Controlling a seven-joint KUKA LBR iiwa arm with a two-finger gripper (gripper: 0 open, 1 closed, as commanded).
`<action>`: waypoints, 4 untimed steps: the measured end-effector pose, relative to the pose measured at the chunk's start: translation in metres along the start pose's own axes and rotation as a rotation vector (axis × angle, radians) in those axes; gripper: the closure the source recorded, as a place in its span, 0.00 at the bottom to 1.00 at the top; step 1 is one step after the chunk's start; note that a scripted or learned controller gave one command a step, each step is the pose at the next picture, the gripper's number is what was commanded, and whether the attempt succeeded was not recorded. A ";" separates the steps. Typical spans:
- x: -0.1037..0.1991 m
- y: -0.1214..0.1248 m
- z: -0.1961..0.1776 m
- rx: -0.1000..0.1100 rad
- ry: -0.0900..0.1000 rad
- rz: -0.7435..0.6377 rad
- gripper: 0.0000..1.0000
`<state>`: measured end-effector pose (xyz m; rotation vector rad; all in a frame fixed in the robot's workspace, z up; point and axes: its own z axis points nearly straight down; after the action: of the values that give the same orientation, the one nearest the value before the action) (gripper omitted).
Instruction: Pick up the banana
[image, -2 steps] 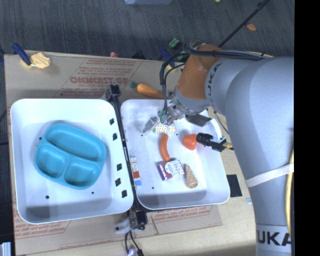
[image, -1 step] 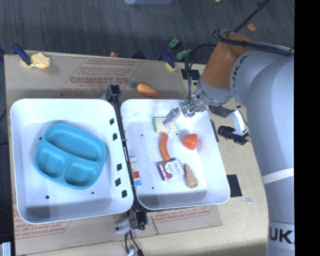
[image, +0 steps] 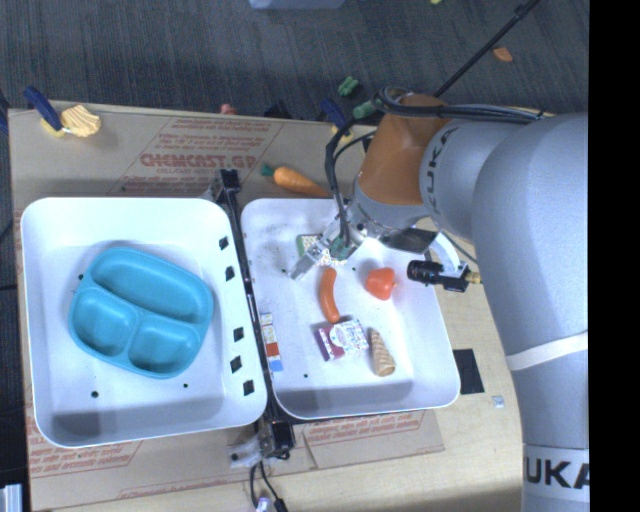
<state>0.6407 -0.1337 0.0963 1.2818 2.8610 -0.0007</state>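
A divided tray (image: 140, 310) lies in the left bin (image: 40, 330); a sausage (image: 329, 294), packet (image: 342, 338) and cone (image: 382, 353) lie mid right bin (image: 430, 385).

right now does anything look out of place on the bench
Yes. A carrot lies on the cardboard just behind the right bin, outside both bins, and a yellow piece sits at the cardboard's far left corner. The other toy food lies loose inside the right bin, and the blue divided tray sits at an angle in the left bin.

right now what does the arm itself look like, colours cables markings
The arm is thick, rounded and light grey, with an orange band above the wrist. Black cables loop beside that band and run off toward the top edge. Dark KUKA lettering marks the lower link. The gripper is small, metallic and dark-tipped.
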 end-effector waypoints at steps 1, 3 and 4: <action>0.011 0.023 0.000 -0.002 -0.003 -0.323 0.00; 0.063 -0.018 0.004 0.001 0.006 -0.435 0.00; 0.043 0.015 0.004 0.001 0.006 -0.455 0.00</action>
<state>0.6230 -0.0921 0.0922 0.6055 3.0824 -0.0008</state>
